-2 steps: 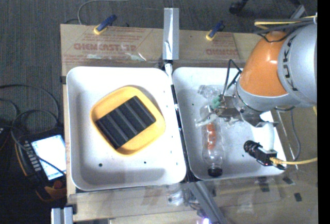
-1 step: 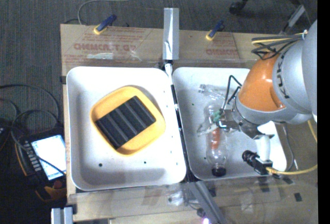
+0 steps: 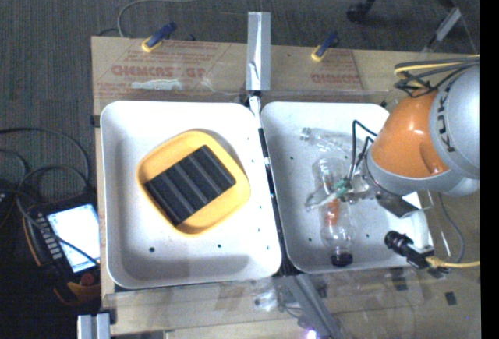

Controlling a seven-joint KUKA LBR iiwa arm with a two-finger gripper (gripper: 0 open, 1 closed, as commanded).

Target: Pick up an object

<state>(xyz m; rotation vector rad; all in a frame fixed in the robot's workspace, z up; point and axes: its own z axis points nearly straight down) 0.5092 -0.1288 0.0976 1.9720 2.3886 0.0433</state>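
While the arm (image 3: 437,139) hangs over the right bin (image 3: 292,174), its claw (image 3: 352,188) sits low among clear plastic items near that bin's middle.

Claw state: cannot tell, since the wrist and the see-through clutter hide it, and no object is visibly between its parts. Likely pick target is the clear plastic bottle (image 3: 334,227), lying on its side with its dark cap toward the bin's near edge and an orange patch at mid-body; it lies just beside the claw, contact uncertain. More crumpled clear plastic (image 3: 321,139) lies toward the right bin's far edge. A yellow tray with a black ribbed insert (image 3: 193,181) lies flat and skewed at the middle of the left bin (image 3: 117,252), well apart from the arm, so probably not this attempt's target. Judgement: grasp is in hand, lift not yet shown.
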